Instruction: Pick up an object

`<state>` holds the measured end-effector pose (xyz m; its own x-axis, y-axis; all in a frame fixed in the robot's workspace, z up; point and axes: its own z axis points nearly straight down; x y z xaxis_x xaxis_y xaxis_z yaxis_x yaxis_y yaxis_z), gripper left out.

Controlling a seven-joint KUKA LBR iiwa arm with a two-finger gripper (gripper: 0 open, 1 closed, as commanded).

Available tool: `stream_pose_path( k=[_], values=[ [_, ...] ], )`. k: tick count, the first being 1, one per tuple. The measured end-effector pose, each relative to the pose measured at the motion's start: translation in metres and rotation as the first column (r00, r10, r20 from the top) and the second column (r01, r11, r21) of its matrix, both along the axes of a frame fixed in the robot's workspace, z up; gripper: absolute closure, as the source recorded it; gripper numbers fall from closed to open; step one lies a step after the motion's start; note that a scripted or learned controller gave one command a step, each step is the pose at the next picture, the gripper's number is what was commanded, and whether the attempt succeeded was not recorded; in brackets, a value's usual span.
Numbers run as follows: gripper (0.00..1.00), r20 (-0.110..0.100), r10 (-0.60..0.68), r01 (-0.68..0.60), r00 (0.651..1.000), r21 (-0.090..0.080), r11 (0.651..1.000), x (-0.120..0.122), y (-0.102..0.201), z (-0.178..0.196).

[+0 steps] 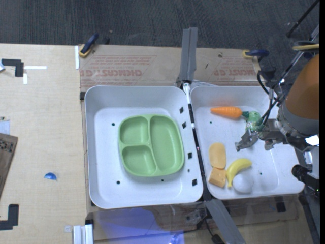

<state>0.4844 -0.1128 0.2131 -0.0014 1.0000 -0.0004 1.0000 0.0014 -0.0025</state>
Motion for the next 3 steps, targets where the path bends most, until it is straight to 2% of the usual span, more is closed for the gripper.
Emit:
stream_pose_path(
  k=[1, 2, 3],
  values=[
    [1.00, -0.001, -0.002, 0.002, 1.000, 0.000, 1.000, 0.001, -0.001, 0.008],
    [0.00, -0.001, -0.001, 0.001, 1.000, 0.000, 1.000, 0.001, 0.000, 0.008],
    [0.00, 0.002, 0.171, -0.171, 0.985, 0.000, 0.985, -0.007, 0.005, -0.106]
  ],
)
